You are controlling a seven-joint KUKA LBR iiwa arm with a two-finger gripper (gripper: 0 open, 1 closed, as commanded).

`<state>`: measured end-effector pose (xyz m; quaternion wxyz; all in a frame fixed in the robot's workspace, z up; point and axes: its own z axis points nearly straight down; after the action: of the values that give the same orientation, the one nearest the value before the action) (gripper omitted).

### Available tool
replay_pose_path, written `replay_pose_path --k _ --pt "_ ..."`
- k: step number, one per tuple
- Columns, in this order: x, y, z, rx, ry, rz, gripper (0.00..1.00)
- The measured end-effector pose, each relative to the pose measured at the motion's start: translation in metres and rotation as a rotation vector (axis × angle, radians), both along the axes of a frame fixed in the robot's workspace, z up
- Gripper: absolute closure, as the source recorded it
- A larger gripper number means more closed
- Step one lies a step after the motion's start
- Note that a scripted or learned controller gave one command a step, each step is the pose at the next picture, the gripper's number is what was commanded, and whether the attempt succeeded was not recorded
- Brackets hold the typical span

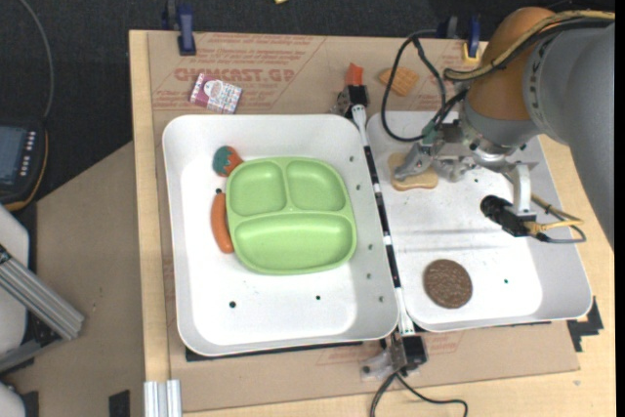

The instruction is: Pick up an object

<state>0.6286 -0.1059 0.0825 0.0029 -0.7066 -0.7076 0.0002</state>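
In the right bin (547, 293), a tan, flat piece shaped like bread (414, 175) lies near the upper left corner. A brown round patty (448, 283) rests near the bin's front edge. My gripper (437, 154) hangs low over the right end of the tan piece, close to it or touching it. The grey wrist with its orange band (508, 78) rises behind it. In the left bin (195, 298) there is a green divided plate (290, 215), with an orange sausage-like piece (221, 222) along its left side. A small teal and orange item (227, 159) sits at the plate's upper left.
A black part with cables (506, 213) sticks out under the wrist, over the right bin's middle. On the bench behind the bins lie a pink and white packet (215, 93), a waffle-like cracker (398, 79) and an orange-topped clamp (354, 89).
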Motion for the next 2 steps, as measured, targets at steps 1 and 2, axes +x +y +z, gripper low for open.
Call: replay_pose_path --k 1,2 --pt "0.0371 0.0090 0.0042 -0.004 -0.009 0.001 0.00" --pt "0.0319 0.0031 0.0044 -0.004 -0.008 -0.002 0.00"
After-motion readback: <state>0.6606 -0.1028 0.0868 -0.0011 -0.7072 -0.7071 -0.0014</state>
